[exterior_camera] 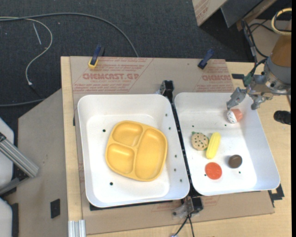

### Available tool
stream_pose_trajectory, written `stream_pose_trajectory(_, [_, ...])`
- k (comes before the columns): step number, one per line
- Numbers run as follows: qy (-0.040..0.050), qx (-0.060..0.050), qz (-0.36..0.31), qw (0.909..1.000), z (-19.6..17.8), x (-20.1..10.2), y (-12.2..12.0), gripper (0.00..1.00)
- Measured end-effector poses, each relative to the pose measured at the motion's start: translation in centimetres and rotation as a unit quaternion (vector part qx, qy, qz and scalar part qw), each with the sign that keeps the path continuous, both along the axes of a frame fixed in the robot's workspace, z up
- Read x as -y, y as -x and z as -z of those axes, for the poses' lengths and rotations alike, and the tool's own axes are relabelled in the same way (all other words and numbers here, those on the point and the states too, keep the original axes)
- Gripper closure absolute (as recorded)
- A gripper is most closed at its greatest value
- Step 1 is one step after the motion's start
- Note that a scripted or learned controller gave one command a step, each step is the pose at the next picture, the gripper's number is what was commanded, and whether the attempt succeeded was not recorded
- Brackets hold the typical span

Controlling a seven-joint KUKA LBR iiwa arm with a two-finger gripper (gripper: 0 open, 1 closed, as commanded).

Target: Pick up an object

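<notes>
Hovering my claw [245,99], fingers spread wide and holding nothing, over the pink-and-white ball [234,115] at the right bin's [263,152] far side, ready to descend.

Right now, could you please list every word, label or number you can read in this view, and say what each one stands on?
"CHEMCAST GP", red print on the brown cardboard sheet behind the left white bin.
A second red print on the cardboard behind the right white bin, partly covered and too blurred to read.
Faint red print on the cardboard box at the top: unreadable.
</notes>
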State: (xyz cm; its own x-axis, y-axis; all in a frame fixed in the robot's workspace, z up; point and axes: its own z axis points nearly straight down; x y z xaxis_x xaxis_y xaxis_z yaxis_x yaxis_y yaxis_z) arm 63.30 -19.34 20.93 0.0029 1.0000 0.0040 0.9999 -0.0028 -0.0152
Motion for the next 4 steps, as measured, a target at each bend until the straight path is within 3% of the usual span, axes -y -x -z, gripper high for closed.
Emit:
stream_pose_trajectory(1, [0.0016,0.007,-0.002,1.0000,-0.9,-0.1,-0.3,0.00])
stream_pose_trajectory(2, [0.0008,0.004,-0.002,1.0000,5.4,0.0,-0.6,0.00])
stream_pose_trajectory(3, [0.0061,0.015,-0.002,0.9999,9.4,0.3,-1.4,0.00])
stream_pose_trajectory(4, [0.0064,0.015,-0.002,0.9999,9.6,0.3,-1.5,0.00])
